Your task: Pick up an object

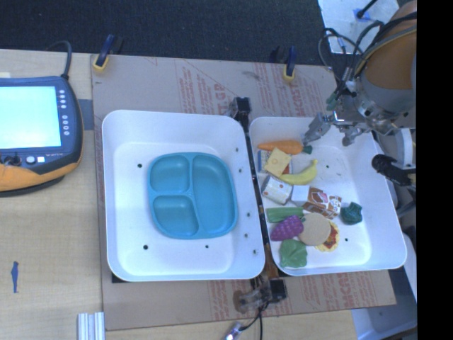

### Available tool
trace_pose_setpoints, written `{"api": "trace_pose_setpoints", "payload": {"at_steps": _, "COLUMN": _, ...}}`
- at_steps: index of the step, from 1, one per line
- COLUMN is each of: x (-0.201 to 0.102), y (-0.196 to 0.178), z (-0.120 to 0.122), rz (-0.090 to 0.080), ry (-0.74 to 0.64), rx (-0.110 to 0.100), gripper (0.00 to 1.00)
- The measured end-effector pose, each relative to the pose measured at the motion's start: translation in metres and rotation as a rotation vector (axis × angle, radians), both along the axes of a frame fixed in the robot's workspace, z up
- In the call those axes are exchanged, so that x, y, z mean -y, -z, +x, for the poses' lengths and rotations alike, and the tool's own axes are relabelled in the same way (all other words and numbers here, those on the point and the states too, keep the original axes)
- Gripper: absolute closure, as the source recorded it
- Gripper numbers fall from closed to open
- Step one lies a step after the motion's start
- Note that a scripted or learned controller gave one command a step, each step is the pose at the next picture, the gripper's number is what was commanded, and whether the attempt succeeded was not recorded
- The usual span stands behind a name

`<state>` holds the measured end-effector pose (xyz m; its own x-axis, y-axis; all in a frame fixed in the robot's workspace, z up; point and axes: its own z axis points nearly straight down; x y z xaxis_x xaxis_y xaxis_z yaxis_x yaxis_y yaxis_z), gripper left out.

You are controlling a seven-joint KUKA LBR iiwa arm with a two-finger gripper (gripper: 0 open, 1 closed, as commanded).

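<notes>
The right bin (375, 211) holds a heap of toy food: an orange carrot (280, 146), a yellow cheese wedge (277, 162), a banana (300, 173), a white carton (275, 188), a green pepper (284, 213), purple grapes (287, 227), a burger (318, 231), a brown-red packet (325, 202) and a dark green broccoli piece (352, 212). My gripper (330, 127) hangs over the far part of this bin, just right of the carrot's tip. Nothing shows between its fingers.
The left bin (120, 211) holds a blue three-compartment plate (191, 193). A teach pendant (35, 129) with a lit screen lies at the far left of the bench. Clamps sit between the bins at the far edge (242, 107) and the near edge (265, 292).
</notes>
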<state>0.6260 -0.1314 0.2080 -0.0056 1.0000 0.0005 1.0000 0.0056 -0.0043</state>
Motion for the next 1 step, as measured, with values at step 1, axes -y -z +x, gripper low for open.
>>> {"api": "trace_pose_setpoints", "payload": {"at_steps": 1, "x": -0.0379, "y": 0.0904, "z": -0.0006, "rz": -0.001, "ry": -0.002, "rx": -0.002, "gripper": 0.00}}
